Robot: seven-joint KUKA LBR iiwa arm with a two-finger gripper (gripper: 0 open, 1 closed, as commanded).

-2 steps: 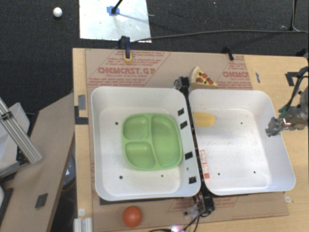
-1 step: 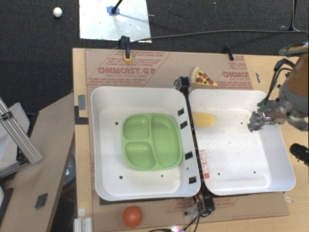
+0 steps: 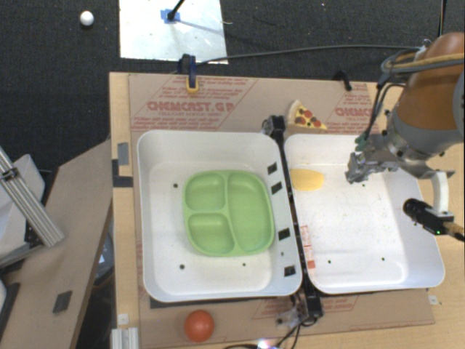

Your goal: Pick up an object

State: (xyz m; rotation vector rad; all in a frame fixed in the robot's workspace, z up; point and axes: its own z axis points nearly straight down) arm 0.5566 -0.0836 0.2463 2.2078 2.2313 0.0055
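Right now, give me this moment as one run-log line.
gripper: over right bin, nothing seen held | yellow piece: right bin, far-left corner | green tray: left bin

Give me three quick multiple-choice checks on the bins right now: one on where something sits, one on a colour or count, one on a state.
1. Where is the green tray?
A. In the left bin
B. In the right bin
C. On the bench in front of the bins

2. How many compartments does the green tray have?
A. Two
B. Three
C. Five

3. How does the yellow object lie relative to the gripper?
A. Lifted clear of the bin
B. Stacked on the green tray
C. Flat on the right bin's floor, apart from the gripper

Answers: 1 A, the tray lies in the middle of the left bin. 2 B, two smaller sections at its left and one long one at its right. 3 C, it rests near the right bin's upper left corner, with bare floor between it and the gripper.
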